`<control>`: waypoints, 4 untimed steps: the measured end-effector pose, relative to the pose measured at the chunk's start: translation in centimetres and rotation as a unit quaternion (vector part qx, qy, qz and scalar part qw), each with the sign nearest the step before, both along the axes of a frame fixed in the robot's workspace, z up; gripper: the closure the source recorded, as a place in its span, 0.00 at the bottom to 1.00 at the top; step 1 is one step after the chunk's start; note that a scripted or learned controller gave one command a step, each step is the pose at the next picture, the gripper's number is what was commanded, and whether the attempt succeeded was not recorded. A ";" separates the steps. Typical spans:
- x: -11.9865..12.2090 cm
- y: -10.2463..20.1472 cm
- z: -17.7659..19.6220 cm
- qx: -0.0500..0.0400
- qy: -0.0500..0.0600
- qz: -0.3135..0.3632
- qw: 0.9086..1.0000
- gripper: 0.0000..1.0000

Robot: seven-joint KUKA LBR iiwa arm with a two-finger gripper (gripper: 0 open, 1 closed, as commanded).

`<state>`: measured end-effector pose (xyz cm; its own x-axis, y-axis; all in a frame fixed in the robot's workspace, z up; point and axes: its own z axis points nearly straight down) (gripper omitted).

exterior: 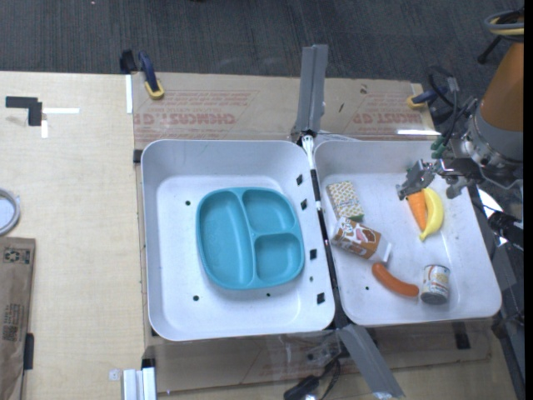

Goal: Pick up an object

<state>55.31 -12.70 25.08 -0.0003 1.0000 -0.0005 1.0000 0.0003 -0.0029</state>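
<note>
The bench (pixel 67 182) is light wood; brown cardboard (pixel 250 111) lies on it under the two white bins; the floor (pixel 250 15) behind is dark grey carpet; a yellow and blue clamp (pixel 148 75) grips the cardboard at the back left, and a roll of tape (pixel 7 212) sits at the left edge.

The left bin (pixel 166 307) holds a blue plate (pixel 250 237) with three parts; the right bin (pixel 466 302) holds the small things; a banana (pixel 431 214) is yellow and curved, and an orange carrot (pixel 416 209) lies touching its left side; both are near the back right of that bin.

The gripper (pixel 435 176) hangs just above the carrot and banana; I cannot tell how it is set.

Nearer the front lie a red sausage (pixel 395 280) and a small can (pixel 435 283); a brown carton (pixel 358 240) and a checked cracker box (pixel 343 198) lie by the left wall.
</note>
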 end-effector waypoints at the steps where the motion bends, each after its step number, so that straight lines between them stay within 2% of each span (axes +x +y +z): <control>1: 3.8 -4.6 -14.4 0.000 0.000 0.017 1.000 0.00; 2: 3.8 -4.7 -13.4 0.000 -0.001 0.015 1.000 1.00; 3: 3.8 -4.7 -13.4 0.000 -0.001 0.015 1.000 0.00; 4: 3.8 -4.8 -12.5 0.000 -0.001 0.014 1.000 1.00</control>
